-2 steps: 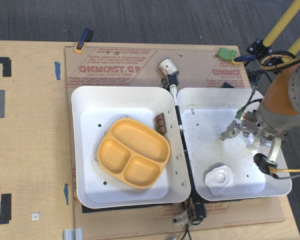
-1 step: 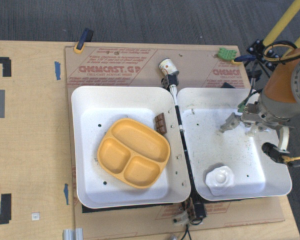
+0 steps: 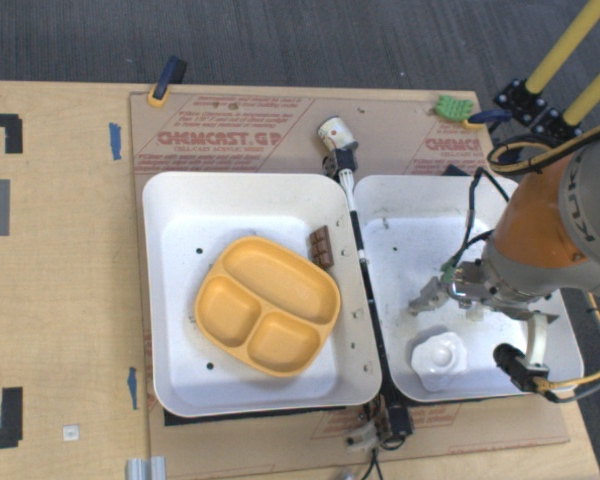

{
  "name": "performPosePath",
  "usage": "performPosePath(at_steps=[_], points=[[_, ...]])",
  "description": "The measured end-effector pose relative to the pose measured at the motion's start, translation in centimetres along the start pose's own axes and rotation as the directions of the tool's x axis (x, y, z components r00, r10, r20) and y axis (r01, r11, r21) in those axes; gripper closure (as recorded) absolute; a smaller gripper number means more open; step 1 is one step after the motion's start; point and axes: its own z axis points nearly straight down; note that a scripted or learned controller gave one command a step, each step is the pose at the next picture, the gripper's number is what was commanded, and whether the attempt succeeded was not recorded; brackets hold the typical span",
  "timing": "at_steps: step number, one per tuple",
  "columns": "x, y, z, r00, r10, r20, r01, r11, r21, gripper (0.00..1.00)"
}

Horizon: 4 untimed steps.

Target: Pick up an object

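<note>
Reaching in from the right, the grey and orange arm (image 3: 540,238) holds its gripper (image 3: 442,290) low over the right bin (image 3: 400,208), with nothing seen between its tips; how far it is spread cannot be told. A small white object (image 3: 436,356) lies in that bin just below the gripper, toward the near wall, squat with no clear long axis. In the left bin (image 3: 180,208), well apart, sit a yellow divided tray (image 3: 267,304) and a small brown block (image 3: 321,247). White on white blurs the object's outline.
</note>
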Motion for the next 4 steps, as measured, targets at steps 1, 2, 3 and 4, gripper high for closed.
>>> performPosePath(at_steps=[1,2,3,4], points=[[-5.5,6.7,-0.1,0.997,0.074,-0.001,-0.075,0.997,-0.002,0.00],[-5.9,11.2,-0.2,0.999,0.045,-0.021,-0.045,0.999,-0.001,0.00],[-8.2,-2.1,0.0,0.997,-0.067,-0.026,0.067,0.998,0.008,0.00],[-8.6,-2.0,-1.0,0.998,-0.063,-0.014,0.063,0.998,0.000,1.00]])
